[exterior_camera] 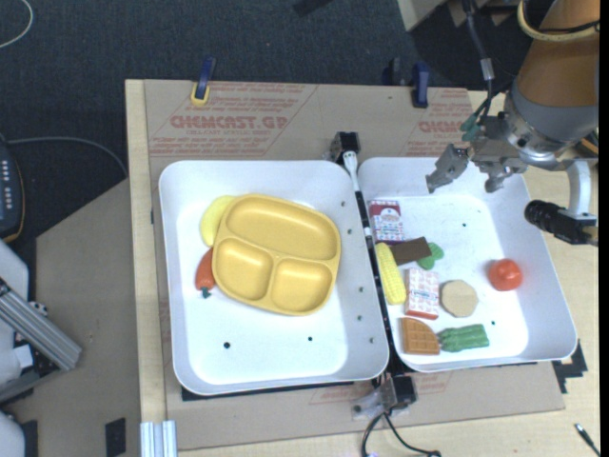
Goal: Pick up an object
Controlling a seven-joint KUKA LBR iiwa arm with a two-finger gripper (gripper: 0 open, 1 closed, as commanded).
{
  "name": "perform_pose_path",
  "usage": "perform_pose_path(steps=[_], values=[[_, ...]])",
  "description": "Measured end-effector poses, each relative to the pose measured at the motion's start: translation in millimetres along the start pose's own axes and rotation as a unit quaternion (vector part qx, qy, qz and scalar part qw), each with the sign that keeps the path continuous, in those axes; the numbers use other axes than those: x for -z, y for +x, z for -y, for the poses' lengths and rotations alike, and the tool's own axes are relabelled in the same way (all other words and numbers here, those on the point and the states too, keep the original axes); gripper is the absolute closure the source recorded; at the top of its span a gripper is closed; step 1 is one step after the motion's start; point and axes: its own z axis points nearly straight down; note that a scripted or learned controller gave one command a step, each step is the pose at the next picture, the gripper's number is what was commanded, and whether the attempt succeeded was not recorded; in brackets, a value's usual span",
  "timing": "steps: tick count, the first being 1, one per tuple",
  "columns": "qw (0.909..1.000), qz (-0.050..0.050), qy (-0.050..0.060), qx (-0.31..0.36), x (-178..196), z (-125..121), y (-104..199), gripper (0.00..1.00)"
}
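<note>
Your tool hangs over the far edge of the right bin, fingers spread apart with nothing between them, so call it released. Just behind it you've got the grey wrist and the orange band rising toward the top right corner. Below the tool, in that same bin, your pickable items are scattered: a red-and-white carton nearest the divider, then a brown block lying against a small green piece. The corn cob runs along the bin's left wall, with a white packet just beside it and a tan round cookie next to that. A red tomato sits well apart, toward the right wall. At the near edge you see a waffle touching a green pickle. Over in the left bin, a yellow tray with three compartments rests on a banana and a red pepper, both poking out at its left side. Both bins sit on the brown surface.
</note>
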Motion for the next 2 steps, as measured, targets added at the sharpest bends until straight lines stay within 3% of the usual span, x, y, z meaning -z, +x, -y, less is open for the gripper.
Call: perform_pose_path(steps=[2], values=[[1.0000,0.000,0.003,0.000,-91.8,-1.0,-9.3,0.00]])
